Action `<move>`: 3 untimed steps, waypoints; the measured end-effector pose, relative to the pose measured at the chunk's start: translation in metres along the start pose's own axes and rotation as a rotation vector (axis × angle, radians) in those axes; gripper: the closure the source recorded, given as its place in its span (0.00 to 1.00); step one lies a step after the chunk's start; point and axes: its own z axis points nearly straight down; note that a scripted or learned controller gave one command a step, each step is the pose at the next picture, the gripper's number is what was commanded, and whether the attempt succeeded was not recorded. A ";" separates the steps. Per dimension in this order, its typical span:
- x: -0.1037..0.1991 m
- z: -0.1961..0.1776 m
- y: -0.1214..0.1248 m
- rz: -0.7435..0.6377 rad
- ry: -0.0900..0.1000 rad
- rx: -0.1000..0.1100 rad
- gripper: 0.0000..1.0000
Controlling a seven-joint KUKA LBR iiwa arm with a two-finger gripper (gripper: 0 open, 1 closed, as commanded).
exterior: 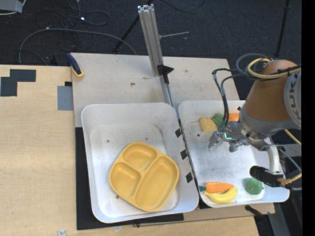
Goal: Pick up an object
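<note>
— Nearest to us, at the front edge of the right-hand shallow white bin (231,168), there's a small orange plastic carrot (218,186) lying on a yellow plastic banana (222,195), the two touching. Just beside them sits a round green plastic fruit (253,186).

— And the left white bin (98,132)?

— That one holds a yellow plastic divided plate (143,175) with three compartments, nothing in them that I can see.

— Where's the arm?

— The grey arm with its orange band (269,95) reaches in from the right, and the tool (224,142) hangs low over the middle of the right bin. Its dark fingers look spread a little and pointed down, with bare white floor showing between them; I'd call it open and gripping nothing.

— So nothing's picked up?

— Not yet, as I judge it. The closest candidates are at the bin's back: a pale yellow plastic piece (207,124), a green leafy toy (218,119) touching it, and a bit of orange toy (233,116) beside that, partly hidden by the wrist. They lie near the tool but apart from the fingers.

— What's left, then?

— Everything that counts: settle over one object, close on it, lift it clear. The rest of the counter (118,77) bears only an upright aluminium post (151,41).
</note>
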 end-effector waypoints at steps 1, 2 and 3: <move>0.000 -0.001 0.000 0.000 0.000 -0.002 0.00; 0.009 0.053 0.002 0.002 0.000 0.003 0.00; 0.008 0.094 0.005 0.000 0.002 -0.005 0.00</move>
